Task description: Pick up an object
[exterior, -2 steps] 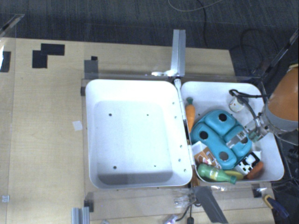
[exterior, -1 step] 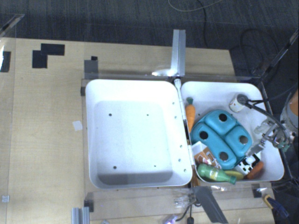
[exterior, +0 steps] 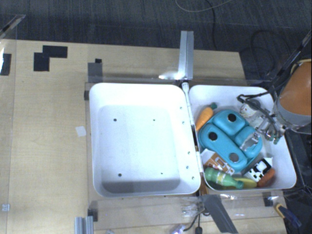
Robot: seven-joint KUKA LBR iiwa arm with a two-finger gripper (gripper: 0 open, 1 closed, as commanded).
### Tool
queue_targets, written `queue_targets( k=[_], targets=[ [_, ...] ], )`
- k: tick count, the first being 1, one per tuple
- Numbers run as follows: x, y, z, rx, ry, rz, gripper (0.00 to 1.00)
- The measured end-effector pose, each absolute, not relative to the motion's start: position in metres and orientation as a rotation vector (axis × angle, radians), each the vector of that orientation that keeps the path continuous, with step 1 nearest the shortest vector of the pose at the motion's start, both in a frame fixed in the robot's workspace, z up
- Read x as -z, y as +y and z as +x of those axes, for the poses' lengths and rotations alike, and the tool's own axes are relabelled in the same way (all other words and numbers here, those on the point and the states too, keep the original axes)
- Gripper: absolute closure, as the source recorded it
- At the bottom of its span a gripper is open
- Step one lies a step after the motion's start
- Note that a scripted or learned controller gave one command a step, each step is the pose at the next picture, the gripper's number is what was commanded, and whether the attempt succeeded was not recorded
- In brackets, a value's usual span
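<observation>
The right bin (exterior: 288,165) holds a pile of toys. Biggest is a teal plastic block with round holes (exterior: 223,136), lying in the bin's middle. An orange carrot (exterior: 204,117) leans at its upper left. At the front lie a green bottle (exterior: 222,178), a black-and-white piece (exterior: 258,168) and a small orange-brown piece (exterior: 266,178). My gripper (exterior: 258,134) reaches in from the right and sits low over the teal block's right edge, with cables trailing behind it. The block's right end is partly hidden by it.
The left bin (exterior: 136,130) stands beside the right one, and a metal post (exterior: 186,57) rises behind their shared wall. The arm's orange band (exterior: 297,94) hangs over the right bin's far right corner. Black tape marks (exterior: 48,56) lie on the bench's left.
</observation>
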State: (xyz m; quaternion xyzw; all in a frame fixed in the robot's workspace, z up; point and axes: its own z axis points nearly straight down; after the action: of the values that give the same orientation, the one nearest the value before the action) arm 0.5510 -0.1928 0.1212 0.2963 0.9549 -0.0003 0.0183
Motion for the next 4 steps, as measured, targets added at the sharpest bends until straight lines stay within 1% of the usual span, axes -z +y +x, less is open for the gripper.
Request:
queue_targets(
  k=[1,2,3,4],
  targets=[
    [-0.114,-0.184,0.604,0.020,3.032,0.573,0.00],
    [-0.107,-0.154,0.629,0.014,2.937,0.985,0.00],
    [-0.122,-0.205,0.588,0.001,3.025,0.798,0.00],
    [-0.103,-0.188,0.643,-0.011,2.985,0.968,0.00]
  ],
)
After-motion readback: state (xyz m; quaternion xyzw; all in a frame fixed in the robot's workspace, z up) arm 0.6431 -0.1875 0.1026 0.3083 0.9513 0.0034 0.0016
